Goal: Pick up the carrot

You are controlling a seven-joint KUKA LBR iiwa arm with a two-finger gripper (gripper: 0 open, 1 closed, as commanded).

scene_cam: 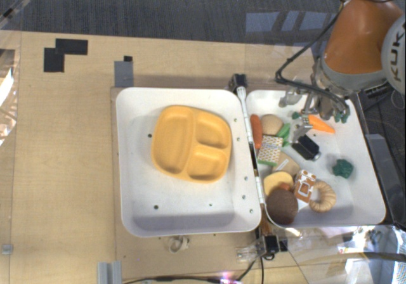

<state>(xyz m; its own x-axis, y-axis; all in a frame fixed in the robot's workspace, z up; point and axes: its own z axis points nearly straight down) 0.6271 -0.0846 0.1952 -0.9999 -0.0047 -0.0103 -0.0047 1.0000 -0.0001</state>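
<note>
The carrot (322, 126) is a small orange piece in the upper part of the right bin (371, 178). My gripper (321, 109) hangs right over it from the upper right, its tip at the carrot's upper edge. The grey arm with its orange band (355, 38) covers the bin's far right corner. From this view I cannot make out whether the carrot is between the fingers or simply lying below them.
The right bin also has a red sausage (255, 130), a black block (307, 147), a green piece (343, 168), a pretzel (319, 194), a brown ball (281, 205) and other toy foods. The left bin (133, 149) bears a yellow divided tray (190, 143).
</note>
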